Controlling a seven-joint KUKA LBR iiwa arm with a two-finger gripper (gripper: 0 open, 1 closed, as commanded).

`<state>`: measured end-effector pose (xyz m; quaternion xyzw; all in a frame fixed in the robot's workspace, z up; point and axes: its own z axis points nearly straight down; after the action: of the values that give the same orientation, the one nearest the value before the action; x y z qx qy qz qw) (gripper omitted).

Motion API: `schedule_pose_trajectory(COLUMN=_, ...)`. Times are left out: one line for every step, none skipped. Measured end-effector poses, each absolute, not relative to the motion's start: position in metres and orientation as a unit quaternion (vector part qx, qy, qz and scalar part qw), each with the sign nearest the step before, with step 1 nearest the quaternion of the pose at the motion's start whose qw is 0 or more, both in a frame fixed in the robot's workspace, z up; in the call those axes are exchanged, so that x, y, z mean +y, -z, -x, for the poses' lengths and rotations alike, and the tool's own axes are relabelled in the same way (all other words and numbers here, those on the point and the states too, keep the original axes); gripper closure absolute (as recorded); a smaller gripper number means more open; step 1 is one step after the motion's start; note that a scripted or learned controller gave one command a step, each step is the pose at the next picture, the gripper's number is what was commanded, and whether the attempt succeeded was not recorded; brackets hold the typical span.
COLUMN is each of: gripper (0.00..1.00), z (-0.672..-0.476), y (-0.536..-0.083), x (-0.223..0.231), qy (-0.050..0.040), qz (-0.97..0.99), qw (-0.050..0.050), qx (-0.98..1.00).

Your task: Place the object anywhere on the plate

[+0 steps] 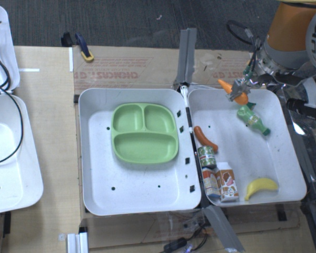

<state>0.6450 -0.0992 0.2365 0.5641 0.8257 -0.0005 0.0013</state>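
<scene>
At the near edge of the right bin, toward five o'clock, a yellow banana lies on the white floor. Just beside it, at its nine o'clock, a small juice carton and a can rest against the bin's left wall. Farther in, at twelve o'clock from the carton, a green-labelled can stands, and a hot dog sausage lies slanted just beyond it. Toward one o'clock in this bin, a green plastic bottle lies on its side.

In the left bin, a green plate with three compartments sits in the middle, bare.

At the far rim of the right bin, around twelve o'clock, the gripper hangs from the grey and orange arm. An orange carrot sits at its fingertips, apparently pinched between them, above the bin's far wall and well apart from the plate.
</scene>
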Motion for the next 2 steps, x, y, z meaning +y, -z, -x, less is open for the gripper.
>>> schedule_pose_trajectory(gripper=1.00, z=-0.6417, y=-0.2064, x=-0.0307, qy=0.0009, qz=-0.524, qw=0.000, qx=0.852)
schedule_pose_trajectory(gripper=1.00, z=-0.6424, y=-0.2155, x=-0.0318, qy=0.0010, qz=-0.524, qw=0.001, qx=0.852)
